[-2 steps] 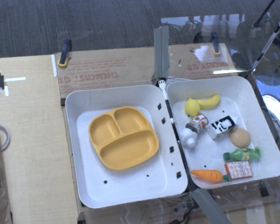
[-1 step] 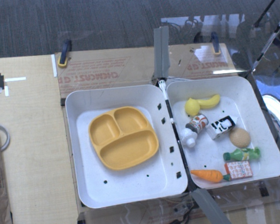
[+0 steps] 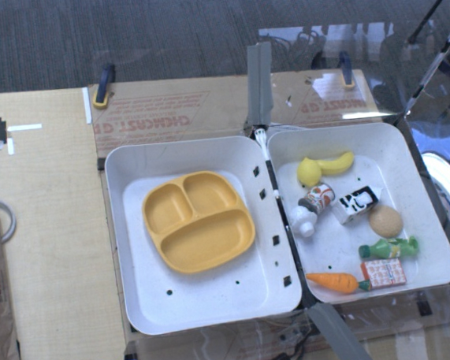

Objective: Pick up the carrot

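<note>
Camera view has the carrot (image 3: 332,283) lying flat in the right bin (image 3: 416,166), down in the front left corner. It sits near the front wall, with its tip pointing at the divider and its green end just beside a red box (image 3: 384,273). Honestly can't tell how my gripper is set right now, wide or narrow, so I'm not claiming anything there. Nothing's picked yet as far as I can judge. The carrot being low and on its side means I'd probably come straight down and close across the fat middle. The wall and the box crowd both ends, so lengthwise looks like a bad idea. A green bottle (image 3: 388,249) sits just behind the box, near enough to bump. The left bin (image 3: 119,225) just has a yellow plate (image 3: 199,220), no bother.
</note>
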`<state>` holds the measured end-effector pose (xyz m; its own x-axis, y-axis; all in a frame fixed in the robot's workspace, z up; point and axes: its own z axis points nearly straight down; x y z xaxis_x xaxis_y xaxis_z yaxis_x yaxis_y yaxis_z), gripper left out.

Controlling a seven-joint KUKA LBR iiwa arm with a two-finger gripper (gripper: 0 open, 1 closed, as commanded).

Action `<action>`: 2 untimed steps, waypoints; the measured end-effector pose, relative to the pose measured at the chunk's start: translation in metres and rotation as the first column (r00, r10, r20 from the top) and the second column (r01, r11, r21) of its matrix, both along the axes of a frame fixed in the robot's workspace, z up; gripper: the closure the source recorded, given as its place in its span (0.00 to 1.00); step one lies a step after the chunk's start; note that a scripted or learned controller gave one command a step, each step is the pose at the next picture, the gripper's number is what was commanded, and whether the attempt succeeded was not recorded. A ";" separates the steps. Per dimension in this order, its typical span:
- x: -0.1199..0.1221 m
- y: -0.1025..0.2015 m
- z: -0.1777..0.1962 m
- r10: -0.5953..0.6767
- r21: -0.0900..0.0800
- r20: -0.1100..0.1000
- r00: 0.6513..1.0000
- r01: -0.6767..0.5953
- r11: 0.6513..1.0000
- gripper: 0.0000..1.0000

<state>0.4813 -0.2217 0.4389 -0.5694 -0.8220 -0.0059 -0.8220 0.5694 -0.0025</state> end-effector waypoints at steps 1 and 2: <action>0.000 0.000 0.000 0.000 0.000 0.000 1.000 0.000 1.000 0.00; 0.000 0.000 0.000 0.000 0.000 0.000 1.000 0.000 1.000 0.00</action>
